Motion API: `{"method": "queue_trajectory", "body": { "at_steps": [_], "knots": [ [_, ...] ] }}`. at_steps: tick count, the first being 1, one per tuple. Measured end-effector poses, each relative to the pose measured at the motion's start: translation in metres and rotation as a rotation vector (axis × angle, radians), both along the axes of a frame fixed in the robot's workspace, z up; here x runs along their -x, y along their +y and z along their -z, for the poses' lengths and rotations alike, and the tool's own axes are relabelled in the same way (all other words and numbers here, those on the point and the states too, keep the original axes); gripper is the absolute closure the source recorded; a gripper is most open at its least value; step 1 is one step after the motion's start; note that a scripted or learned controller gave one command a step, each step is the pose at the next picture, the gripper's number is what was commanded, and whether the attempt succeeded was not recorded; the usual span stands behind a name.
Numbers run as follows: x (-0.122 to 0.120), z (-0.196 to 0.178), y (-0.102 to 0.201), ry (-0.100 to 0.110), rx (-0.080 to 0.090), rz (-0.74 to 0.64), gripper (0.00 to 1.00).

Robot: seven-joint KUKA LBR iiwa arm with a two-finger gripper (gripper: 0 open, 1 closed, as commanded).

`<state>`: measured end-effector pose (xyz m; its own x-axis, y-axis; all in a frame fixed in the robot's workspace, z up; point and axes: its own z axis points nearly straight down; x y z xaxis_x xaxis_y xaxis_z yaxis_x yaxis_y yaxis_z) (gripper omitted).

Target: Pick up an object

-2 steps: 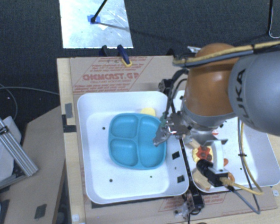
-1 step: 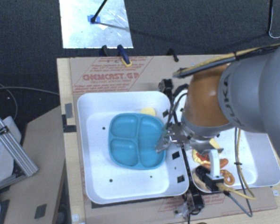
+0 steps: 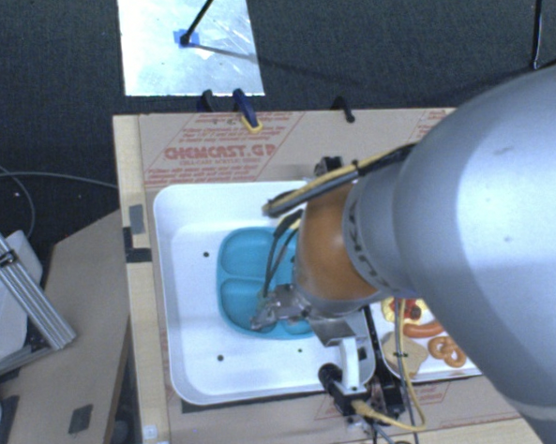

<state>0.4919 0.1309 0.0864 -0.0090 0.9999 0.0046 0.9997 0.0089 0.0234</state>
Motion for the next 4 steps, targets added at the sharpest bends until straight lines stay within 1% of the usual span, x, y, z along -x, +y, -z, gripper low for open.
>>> {"method": "queue_trajectory", "body": {
  "at_steps": [1, 2, 3, 4],
  "knots": [
    [-0.012, -0.262, -0.112, 0.002, 0.005, 0.013, 0.0],
    [0.01, -0.103, 0.019, 0.039, 0.003, -0.003, 0.0],
    [-0.05, -0.098, -0.102, 0.02, 0.011, 0.019, 0.0],
    [-0.074, -0.199, -0.069, 0.009, 0.002, 0.002, 0.0]
  ]
}}
